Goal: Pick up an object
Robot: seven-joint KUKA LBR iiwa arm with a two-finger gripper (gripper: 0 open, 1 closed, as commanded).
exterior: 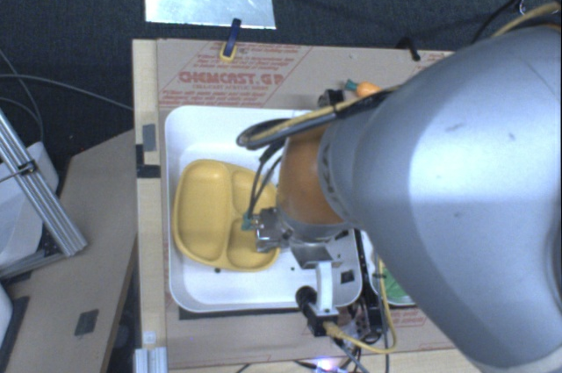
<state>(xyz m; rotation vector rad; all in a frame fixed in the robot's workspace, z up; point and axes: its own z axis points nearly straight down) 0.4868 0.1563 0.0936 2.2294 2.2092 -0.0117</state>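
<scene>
**A:** You see the arm (457, 187) first: it covers most of the right side and reaches in over the left bin (189, 297).

**B:** And the thing you want to pick up?

**A:** The yellow dish (211, 213). It lies flat in the left half of that bin, its long axis running near to far.

**B:** Where is the gripper (263, 233) from it?

**A:** At the dish's right edge, low over it, so the dish lies to the gripper's left. Whether it touches, you cannot tell.

**B:** Released or clenched?

**A:** You cannot tell; the wrist hides that. Judge the next move as a short shift left over the dish's rim.
</scene>
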